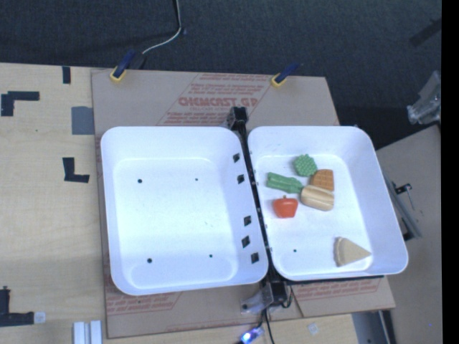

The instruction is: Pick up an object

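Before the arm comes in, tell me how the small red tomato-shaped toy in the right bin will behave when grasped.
The small red tomato-shaped toy looks rounded, so it may roll or squirt out of a pinch. It seems rigid and probably light. The long green toy vegetable lies close above it and may get nudged.

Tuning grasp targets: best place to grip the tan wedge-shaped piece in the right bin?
Come from above at the tan wedge-shaped piece, closing across its narrower end toward the bin's middle. It lies alone near the right white bin's front rim, so the rim side looks tight.
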Tool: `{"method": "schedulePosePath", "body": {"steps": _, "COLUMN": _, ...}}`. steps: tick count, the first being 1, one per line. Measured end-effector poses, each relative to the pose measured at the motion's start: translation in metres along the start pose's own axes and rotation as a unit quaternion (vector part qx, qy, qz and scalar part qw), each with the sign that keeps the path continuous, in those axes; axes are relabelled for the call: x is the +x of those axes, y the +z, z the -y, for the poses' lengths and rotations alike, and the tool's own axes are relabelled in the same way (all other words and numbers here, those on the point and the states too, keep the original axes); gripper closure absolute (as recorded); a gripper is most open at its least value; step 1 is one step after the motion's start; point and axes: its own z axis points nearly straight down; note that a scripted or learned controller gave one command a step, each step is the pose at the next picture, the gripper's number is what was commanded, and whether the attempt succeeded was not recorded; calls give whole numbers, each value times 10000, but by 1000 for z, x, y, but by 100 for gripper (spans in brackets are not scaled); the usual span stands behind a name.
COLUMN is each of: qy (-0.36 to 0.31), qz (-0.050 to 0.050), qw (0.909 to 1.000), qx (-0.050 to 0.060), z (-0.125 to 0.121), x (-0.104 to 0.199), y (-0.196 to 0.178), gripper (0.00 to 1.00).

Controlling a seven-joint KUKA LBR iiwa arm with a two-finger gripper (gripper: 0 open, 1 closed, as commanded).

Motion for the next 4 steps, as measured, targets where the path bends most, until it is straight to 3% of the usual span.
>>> {"method": "schedulePosePath", "body": {"steps": 1, "qy": 1, "qz": -2, "qw": 10000, "qx": 6, "z": 0, "x": 0, "y": 0, "gripper": 0}}
{"method": "schedulePosePath", "body": {"steps": 2, "qy": 2, "qz": 3, "qw": 10000, "qx": 1, "z": 0, "x": 0, "y": -10, "gripper": 100}}
{"method": "schedulePosePath", "body": {"steps": 3, "qy": 2, "qz": 3, "qw": 10000, "qx": 6, "z": 0, "x": 0, "y": -10, "gripper": 0}}
{"method": "schedulePosePath", "body": {"steps": 4, "qy": 4, "qz": 8, "qw": 10000, "qx": 0, "z": -1, "x": 0, "y": -20, "gripper": 100}}
